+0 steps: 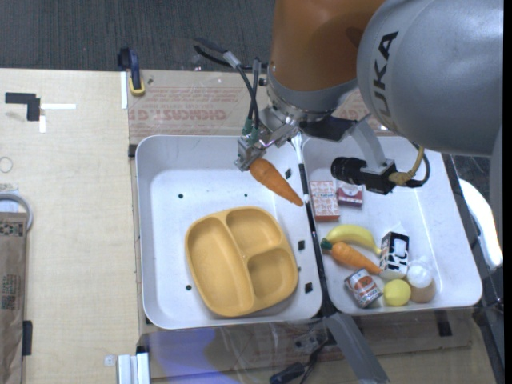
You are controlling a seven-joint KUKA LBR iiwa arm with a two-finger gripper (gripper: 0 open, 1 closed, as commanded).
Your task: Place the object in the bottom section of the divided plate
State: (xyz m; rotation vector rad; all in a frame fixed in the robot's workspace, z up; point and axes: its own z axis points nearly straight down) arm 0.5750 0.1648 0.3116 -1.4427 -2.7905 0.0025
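Camera view: gripper point(254, 152) at top centre of frame, fingers closed on the blunt end of a carrot point(276, 181). Carrot hangs tilted over the left bin point(160, 214), just above and right of the yellow divided plate point(240, 261), not touching it.

Divided plate point(240, 260) sits low in the left bin point(160, 214). Up by the bin's upper right corner, a carrot point(274, 181) hangs at the gripper point(250, 152). Right bin point(448, 238): two small boxes point(336, 197) up top, banana point(352, 234) mid, second carrot point(354, 256) just under it.
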